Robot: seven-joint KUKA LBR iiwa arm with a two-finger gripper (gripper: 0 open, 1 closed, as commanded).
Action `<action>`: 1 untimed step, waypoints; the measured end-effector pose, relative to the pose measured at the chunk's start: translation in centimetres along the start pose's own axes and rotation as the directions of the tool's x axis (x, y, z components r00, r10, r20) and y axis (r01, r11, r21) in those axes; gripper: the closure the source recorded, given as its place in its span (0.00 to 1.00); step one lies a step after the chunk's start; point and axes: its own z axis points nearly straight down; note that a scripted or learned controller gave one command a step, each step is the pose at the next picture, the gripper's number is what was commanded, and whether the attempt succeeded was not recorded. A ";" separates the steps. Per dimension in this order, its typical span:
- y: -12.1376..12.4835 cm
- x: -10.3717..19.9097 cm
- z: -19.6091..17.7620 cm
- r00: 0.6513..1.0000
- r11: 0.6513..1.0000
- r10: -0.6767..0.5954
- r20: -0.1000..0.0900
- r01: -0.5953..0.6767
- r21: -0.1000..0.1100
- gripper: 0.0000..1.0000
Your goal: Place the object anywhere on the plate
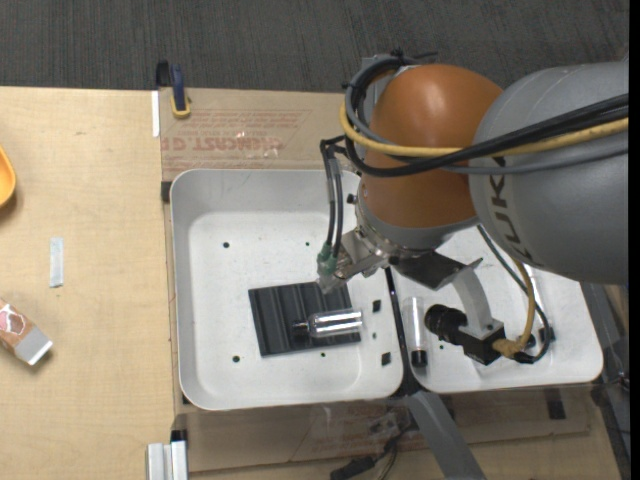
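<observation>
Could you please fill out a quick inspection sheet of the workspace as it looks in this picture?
Surface: two shallow white bins side by side, left bin and right bin, on a wooden bench.
Job's things: dark ribbed plate lying flat in the left bin; shiny metal cylinder lying on its right part.
Clutter: small pale strip, a wrapped item and an orange object on the bench to the left.
Grippers: gripper just above the plate's upper right corner; nothing seen between its fingers.
Cables: yellow and black cables looped round the wrist; a yellow one trails over the right bin.
Surroundings: cardboard sheet behind the bins; dark carpet beyond.
</observation>
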 end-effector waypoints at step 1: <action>-1.5 -3.0 7.0 0.988 0.988 -0.154 -0.002 0.154 -0.002 1.00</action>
